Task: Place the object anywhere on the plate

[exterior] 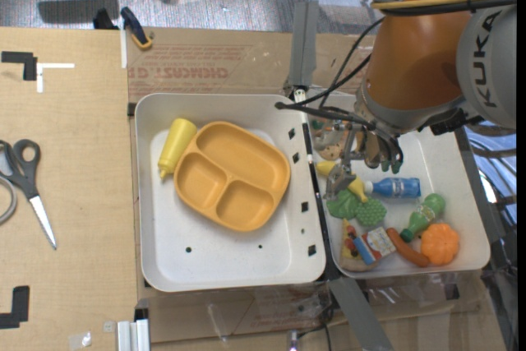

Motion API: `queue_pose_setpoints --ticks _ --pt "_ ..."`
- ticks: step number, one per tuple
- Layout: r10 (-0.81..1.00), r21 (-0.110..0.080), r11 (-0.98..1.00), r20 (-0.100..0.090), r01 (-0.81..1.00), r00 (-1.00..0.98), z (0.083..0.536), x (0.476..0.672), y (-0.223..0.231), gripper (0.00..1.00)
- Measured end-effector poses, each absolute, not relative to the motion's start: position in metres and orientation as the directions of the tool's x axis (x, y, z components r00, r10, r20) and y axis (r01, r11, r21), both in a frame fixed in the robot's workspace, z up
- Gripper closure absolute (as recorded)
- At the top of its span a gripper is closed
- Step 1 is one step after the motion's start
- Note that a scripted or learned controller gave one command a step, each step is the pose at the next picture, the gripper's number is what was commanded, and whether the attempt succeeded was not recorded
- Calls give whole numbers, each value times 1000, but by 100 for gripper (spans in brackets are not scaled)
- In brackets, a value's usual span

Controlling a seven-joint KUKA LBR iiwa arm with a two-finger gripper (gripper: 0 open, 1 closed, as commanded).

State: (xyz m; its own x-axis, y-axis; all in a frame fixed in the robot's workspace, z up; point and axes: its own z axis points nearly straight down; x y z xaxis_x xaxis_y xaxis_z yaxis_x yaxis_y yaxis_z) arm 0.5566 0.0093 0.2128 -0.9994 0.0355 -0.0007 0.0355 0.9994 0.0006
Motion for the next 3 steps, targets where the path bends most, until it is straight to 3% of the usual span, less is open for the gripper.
queue_pose_setpoints --ticks 1,2,3 --pt "39 2 999 -4 39 -999 222 558 9 100" --pt "12 0 1000 -1 12 -1000 234 501 64 100" --pt "-376 0 927 -4 -376 -927 280 479 83 100"
